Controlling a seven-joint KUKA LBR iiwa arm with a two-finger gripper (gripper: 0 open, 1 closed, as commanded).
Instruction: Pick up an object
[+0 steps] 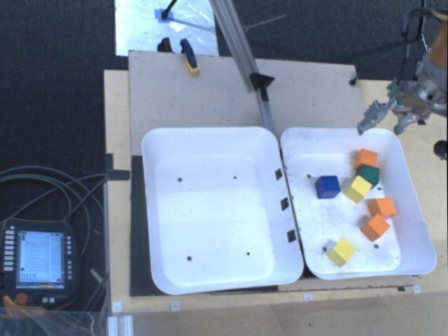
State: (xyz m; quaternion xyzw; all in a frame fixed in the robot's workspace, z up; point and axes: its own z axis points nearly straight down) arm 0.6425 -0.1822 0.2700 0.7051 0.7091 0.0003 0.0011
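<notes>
Seven small blocks are gathered in the right bin [409,187], and any of them could serve as the thing to be picked up. An orange block [365,159] lies nearest the far rim, with a green block [371,173] touching it and a yellow block [359,188] just beside that one; these three are crowded, so little room is left for fingers between them. A blue block [327,186] sits a little apart toward the middle wall and is judged the easiest to take, since free floor is seen on most of its sides. Two more orange blocks [379,216] are set close together near the right wall, and a second yellow block [342,251] lies alone toward the near rim.

The gripper [389,116] is held above the far right corner of that bin, outside the cluster and touching nothing. Its two fingers are spread wide, with nothing between them. It is judged that the pick has not yet begun and that the arm is parked clear so the blocks stay unobstructed from above.

The left bin [157,187] is placed alongside, its rim touching the right one. Both rest on a bench [210,93]. A handheld control pad [38,261] lies at the left on the dark floor, with cables running to it.
</notes>
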